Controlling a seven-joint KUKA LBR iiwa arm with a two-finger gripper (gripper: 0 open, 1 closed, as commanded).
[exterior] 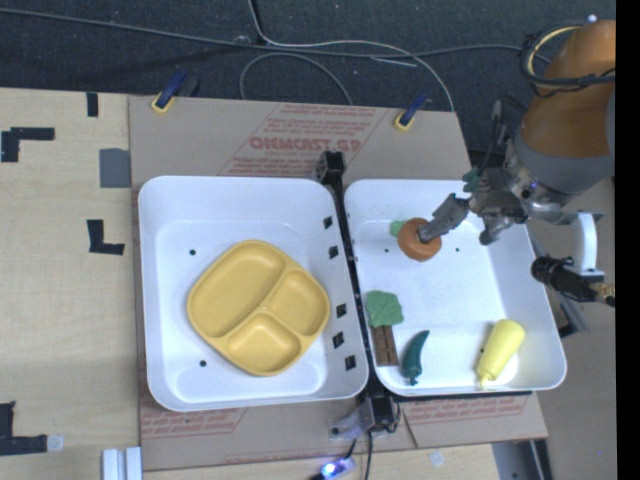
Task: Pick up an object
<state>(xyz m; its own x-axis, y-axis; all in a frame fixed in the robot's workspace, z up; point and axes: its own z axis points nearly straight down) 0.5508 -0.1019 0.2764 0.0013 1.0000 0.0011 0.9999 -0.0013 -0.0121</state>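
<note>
A: While I'm watching remotely, where's the gripper?
B: Down in the right bin, tip on an orange round toy near the back. I can't tell its state.
A: Other stuff?
B: Yellow toy, teal pepper, green leaf. Yellow divided plate in left bin.

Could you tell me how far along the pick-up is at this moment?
Done: the gripper has reached the right bin and sits at the orange round toy. In hand: nothing visibly gripped; the toy rests on the bin floor. Left: grasping and lifting. The yellow corn toy and teal pepper lie untouched.
</note>
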